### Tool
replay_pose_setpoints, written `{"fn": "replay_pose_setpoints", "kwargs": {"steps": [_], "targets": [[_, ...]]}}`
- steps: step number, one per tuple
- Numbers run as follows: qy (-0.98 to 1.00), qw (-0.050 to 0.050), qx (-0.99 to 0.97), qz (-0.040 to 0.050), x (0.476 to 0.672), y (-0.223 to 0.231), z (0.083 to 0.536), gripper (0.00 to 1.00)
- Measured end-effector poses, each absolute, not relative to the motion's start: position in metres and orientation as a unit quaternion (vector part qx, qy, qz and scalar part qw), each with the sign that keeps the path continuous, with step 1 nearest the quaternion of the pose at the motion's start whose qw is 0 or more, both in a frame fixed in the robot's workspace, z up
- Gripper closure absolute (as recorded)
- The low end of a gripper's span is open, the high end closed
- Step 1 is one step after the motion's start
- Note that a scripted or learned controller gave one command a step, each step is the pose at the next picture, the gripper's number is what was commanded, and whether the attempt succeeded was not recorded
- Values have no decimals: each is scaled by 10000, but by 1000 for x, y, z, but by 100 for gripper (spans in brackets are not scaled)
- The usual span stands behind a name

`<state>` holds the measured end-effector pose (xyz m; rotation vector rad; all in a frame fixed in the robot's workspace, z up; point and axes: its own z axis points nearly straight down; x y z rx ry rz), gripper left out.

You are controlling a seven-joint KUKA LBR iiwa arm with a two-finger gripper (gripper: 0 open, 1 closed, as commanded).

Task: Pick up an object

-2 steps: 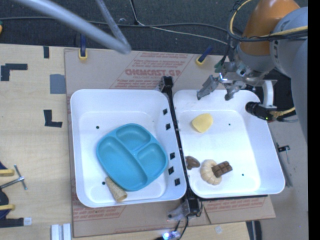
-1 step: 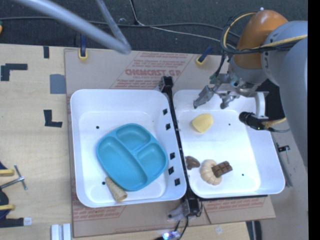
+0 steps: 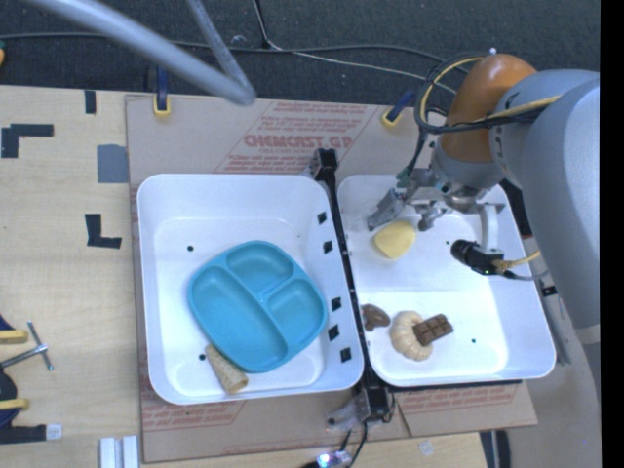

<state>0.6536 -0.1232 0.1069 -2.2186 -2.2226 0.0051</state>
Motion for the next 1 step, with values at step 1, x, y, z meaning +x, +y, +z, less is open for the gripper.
{"fn": "replay_pose_setpoints", "kwargs": {"steps": [1], "targets": [[-7083, 5, -7059, 12, 654, -122, 119, 100]]}}
